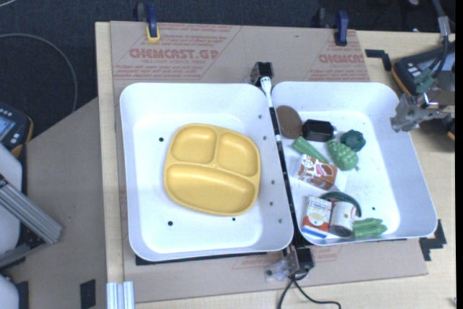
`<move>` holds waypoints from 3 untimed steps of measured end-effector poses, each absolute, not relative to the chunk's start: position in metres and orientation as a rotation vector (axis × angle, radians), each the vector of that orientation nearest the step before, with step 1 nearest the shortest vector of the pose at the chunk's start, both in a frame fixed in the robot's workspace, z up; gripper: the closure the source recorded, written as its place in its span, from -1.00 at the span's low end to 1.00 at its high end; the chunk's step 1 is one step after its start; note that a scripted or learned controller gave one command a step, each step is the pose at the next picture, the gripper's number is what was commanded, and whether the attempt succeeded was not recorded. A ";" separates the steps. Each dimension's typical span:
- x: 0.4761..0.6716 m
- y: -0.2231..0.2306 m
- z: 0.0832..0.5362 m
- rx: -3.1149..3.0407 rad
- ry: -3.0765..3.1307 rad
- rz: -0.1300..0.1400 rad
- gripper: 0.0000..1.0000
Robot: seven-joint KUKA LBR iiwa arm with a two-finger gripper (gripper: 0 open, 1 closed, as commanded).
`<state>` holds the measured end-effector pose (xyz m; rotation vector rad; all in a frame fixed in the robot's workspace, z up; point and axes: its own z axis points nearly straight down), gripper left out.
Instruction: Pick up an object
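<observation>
a: where's the gripper [406, 114] from where you stand?

b: over at the right edge, a grey metal gripper just outside the far right rim of the right shallow white plastic bin [405, 177]. i can't tell how it is set, it's too small and blurred.

a: and the things to pick?

b: all in that right bin. a brown oval piece [289, 121] lies far left, by the divider, with a small black block [317, 130] just to its right. then a dark teal lumpy toy [353, 140] and a green knobbly toy [342, 155] touching it. a slim green stick [307, 147] slants nearer the left wall, above a red and white printed packet [316, 172].

a: nearer us?

b: a white and orange carton [317, 217], a red can with a dark curved band over it [342, 214], and a green pod-shaped toy [369, 228] by the near rim.

a: the left white bin [137, 155]?

b: it holds a yellow plastic tray with three compartments [213, 168], lying flat in the middle.
</observation>
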<state>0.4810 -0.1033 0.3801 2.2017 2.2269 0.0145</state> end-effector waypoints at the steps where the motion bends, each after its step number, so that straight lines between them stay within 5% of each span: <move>1: 0.478 -0.162 0.287 2.232 2.219 -0.009 1.00; 2: 0.489 -0.067 0.427 2.198 2.226 0.022 1.00; 3: 0.478 -0.113 0.345 2.230 2.220 -0.007 1.00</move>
